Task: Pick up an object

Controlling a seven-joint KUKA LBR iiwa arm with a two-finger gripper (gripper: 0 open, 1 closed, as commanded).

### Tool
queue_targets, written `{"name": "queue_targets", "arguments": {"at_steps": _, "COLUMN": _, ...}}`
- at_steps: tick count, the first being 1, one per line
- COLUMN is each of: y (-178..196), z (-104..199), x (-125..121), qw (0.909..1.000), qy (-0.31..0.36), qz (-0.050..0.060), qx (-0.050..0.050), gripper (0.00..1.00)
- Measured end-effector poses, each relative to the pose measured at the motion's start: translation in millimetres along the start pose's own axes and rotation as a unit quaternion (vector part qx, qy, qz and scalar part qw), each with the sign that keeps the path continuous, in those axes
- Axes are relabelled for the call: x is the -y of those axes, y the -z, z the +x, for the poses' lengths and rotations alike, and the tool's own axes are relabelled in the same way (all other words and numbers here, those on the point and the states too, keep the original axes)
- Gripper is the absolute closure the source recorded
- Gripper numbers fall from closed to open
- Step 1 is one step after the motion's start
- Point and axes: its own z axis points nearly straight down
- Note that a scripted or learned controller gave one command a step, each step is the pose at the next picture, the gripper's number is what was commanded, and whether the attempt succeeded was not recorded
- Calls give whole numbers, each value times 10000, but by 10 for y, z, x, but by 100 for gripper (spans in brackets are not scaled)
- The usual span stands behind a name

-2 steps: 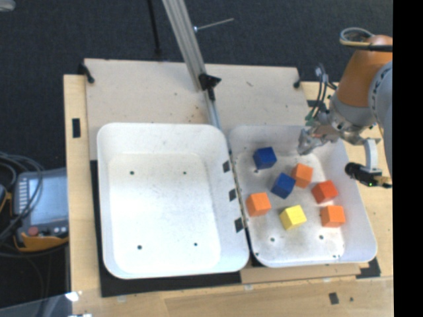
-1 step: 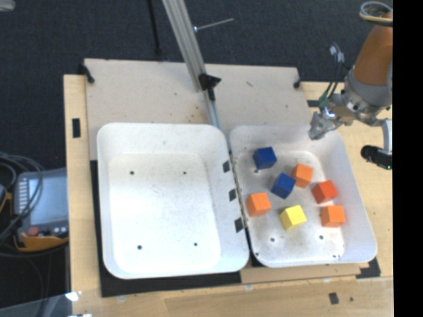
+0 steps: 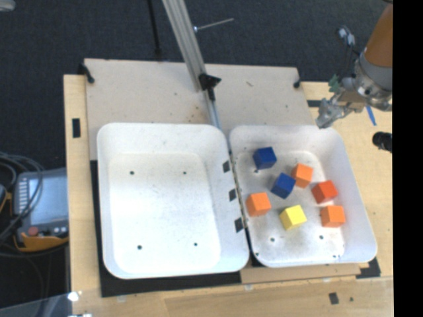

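Cubes (image 3: 283,185) in right bin (image 3: 353,177) on wooden bench (image 3: 76,177), dark carpet (image 3: 66,18) around.

Both white bins (image 3: 165,203) look like matt moulded plastic, speckled with dark scuffs. The table (image 3: 79,177) shows pale, unvarnished wood. The slanted rail (image 3: 182,28) is ribbed, silvery metal. The coloured cubes (image 3: 293,216) appear smooth and matt. Dark, rough carpet (image 3: 66,18) lies beyond.

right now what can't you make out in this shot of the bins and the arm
- Grey two-finger gripper, camera view: small and blurred; open or shut is unclear.
- Grey arm with orange band: cut off by the frame's top edge.
- Grey screen device left of the bench: too blurred to read, cut by the left edge.
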Motion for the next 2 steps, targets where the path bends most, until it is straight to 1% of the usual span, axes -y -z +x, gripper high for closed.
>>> {"name": "queue_targets", "arguments": {"at_steps": 1, "y": 375, "z": -16, "x": -12, "qw": 10000, "qy": 8, "qz": 8, "qx": -1, "gripper": 100}}
{"name": "queue_targets", "arguments": {"at_steps": 2, "y": 214, "z": 393, "x": 281, "qw": 10000, "qy": -2, "qz": 45, "qx": -9, "gripper": 100}}
